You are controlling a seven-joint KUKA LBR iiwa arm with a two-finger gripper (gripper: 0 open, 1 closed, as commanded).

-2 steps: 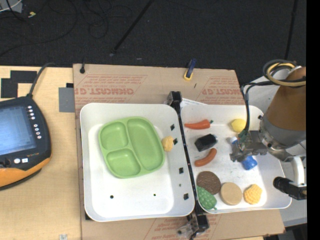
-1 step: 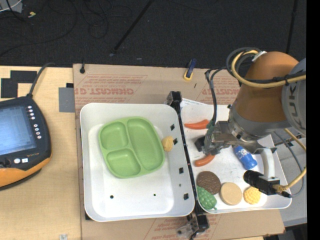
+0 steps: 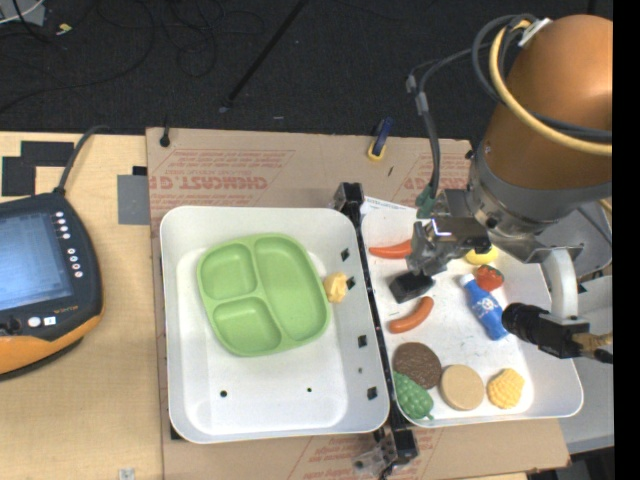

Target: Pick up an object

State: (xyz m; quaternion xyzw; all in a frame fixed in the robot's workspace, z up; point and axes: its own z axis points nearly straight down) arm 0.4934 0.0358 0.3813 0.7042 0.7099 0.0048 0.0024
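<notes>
The tan bench point(image 3: 110, 368) carried a large sheet of cardboard point(image 3: 250, 163) with red printing. Two shallow white bins sat side by side on that sheet, the left bin point(image 3: 180, 368) touching the right bin point(image 3: 565, 403) along their shared edge. A small blue and yellow clip point(image 3: 379, 140) lay near the cardboard's far edge. At the bench's left end rested a handheld control screen point(image 3: 40, 278), well apart from the bins.

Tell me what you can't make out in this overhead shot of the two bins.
Orange-red tapered plastic vegetable, camera view: right end hidden behind the hand.
Small red and yellow piece, camera view: mostly under the grey wrist, kind unclear.
Small yellow lump in the left white bin, camera view: too small to identify.
</notes>
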